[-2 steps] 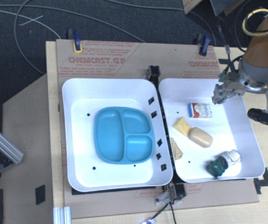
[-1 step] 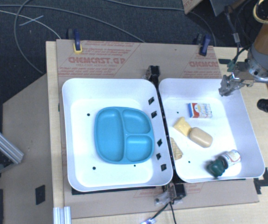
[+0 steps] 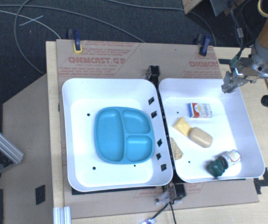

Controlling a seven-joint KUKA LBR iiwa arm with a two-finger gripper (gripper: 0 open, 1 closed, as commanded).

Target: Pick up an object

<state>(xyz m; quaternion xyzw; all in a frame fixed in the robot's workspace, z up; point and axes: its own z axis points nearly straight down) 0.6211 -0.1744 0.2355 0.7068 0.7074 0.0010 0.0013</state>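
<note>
My gripper (image 3: 229, 86) hangs over the far right corner of the right bin (image 3: 245, 125), with nothing visible between its fingers. Below it in that bin lie a small red, white and blue box (image 3: 199, 110), a yellow wedge (image 3: 182, 126) touching a tan oval block (image 3: 201, 137), and a green bottle with a white label (image 3: 222, 163) near the front right corner. A tan textured piece (image 3: 175, 149) rests against the bin's left wall.
The left bin (image 3: 78, 97) holds a blue divided tray (image 3: 123, 135). A black divider with clips (image 3: 158, 120) runs between the bins. Blue clamps (image 3: 77, 40) (image 3: 204, 44) hold the cardboard at the back. Cables lie on the dark floor behind.
</note>
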